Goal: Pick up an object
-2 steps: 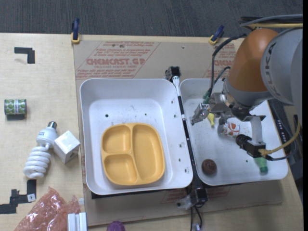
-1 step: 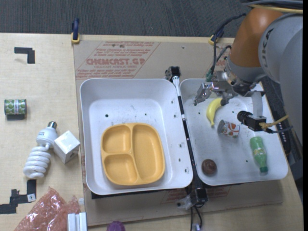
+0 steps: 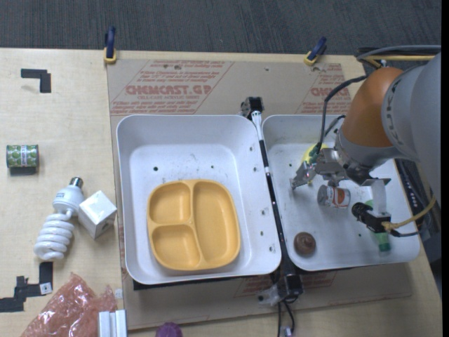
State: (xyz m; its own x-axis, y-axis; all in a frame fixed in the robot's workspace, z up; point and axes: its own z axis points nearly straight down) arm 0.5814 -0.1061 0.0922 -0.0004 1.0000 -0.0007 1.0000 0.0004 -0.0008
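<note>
My gripper [image 3: 313,186] hangs low over the right bin [image 3: 280,135], near its middle, and its two metal fingers stand apart, open, with nothing between them. A small silvery can with an orange label [image 3: 339,196] lies just right of the fingers, beside them and not held. A round brown object [image 3: 304,242] rests near the bin's front edge, below the gripper. A green piece [image 3: 382,243] lies at the bin's front right, under a black cable connector. A yellow-green bit [image 3: 309,153] shows at the gripper's upper left.
The left bin [image 3: 133,146] holds a yellow divided plate [image 3: 193,225]. On the bench to the left lie a spiral light bulb [image 3: 56,227], a white cube [image 3: 97,214], a green can [image 3: 22,157] and a pink mesh bag [image 3: 66,307].
</note>
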